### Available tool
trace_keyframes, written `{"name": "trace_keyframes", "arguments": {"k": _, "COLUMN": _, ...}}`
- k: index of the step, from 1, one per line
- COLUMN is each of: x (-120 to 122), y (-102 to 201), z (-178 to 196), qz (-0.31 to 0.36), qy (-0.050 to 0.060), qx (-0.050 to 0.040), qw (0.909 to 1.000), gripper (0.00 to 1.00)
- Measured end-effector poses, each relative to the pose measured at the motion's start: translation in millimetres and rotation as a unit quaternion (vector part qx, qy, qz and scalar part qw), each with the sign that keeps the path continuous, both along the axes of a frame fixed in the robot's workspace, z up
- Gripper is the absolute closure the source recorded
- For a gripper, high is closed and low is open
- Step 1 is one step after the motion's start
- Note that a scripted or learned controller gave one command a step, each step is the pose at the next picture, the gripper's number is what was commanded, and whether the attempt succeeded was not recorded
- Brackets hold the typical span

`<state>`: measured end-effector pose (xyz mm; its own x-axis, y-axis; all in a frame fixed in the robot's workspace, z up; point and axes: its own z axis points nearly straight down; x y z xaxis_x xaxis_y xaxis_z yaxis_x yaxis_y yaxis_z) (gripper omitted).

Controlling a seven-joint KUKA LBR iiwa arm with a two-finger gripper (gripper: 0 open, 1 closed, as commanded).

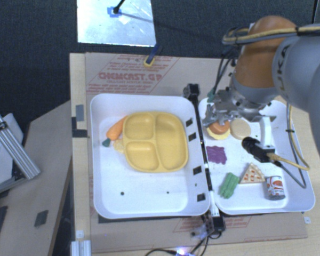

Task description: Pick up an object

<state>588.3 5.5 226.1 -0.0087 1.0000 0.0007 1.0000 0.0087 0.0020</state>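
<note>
Overhead, gripper [220, 120] low in the right bin [296, 196], finger state impossible to tell, over an orange-topped toy food piece [220, 130], round cracker [240, 128] beside it, grey arm [288, 57] entering from right, cardboard-covered bench [130, 76], dark carpet beyond.

Even, moderately bright light from above; the white bins [149, 207] look slightly washed out. A metal sheet [116, 15] at the top shows glare. Soft shadows, mild blur overall.
</note>
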Motion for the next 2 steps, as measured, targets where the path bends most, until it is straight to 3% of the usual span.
{"name": "trace_keyframes", "arguments": {"k": 1, "x": 18.0, "y": 45.2, "z": 8.3, "qz": 0.000, "qy": -0.001, "qx": 0.0005, "qw": 1.0000, "gripper": 1.00}}
{"name": "trace_keyframes", "arguments": {"k": 2, "x": 24.2, "y": 61.5, "z": -7.3, "qz": -0.001, "qy": 0.001, "qx": -0.0004, "qw": 1.0000, "gripper": 1.00}}
